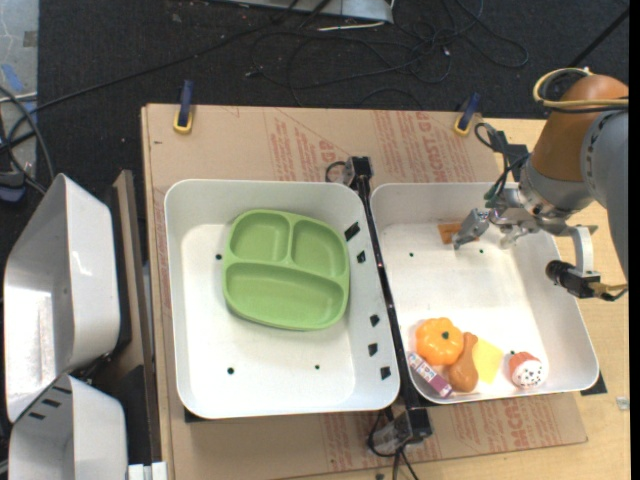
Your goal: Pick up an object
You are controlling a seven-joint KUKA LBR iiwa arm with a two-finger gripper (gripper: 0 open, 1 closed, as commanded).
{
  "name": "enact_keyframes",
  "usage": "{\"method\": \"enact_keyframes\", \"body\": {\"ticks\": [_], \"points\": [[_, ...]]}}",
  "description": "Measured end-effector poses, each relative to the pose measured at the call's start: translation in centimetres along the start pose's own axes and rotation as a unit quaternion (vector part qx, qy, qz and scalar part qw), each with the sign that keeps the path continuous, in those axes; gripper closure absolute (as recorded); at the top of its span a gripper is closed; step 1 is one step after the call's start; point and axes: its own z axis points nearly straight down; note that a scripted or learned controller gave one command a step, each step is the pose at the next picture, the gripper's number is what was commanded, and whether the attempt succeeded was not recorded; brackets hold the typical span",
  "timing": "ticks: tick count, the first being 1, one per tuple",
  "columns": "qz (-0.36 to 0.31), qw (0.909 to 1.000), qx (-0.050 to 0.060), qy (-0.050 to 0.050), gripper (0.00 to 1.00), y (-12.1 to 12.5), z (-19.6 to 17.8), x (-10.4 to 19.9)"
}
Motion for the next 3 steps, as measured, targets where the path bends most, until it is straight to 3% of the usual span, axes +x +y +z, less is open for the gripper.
{"method": "enact_keyframes", "body": {"ticks": [1, 3], "points": [[-0.001, 1.0, -0.003, -0.001, 1.0, 0.1, -1.3, 0.0], [0.0, 1.0, -0.005, -0.001, 1.0, 0.9, -10.4, 0.0]]}}
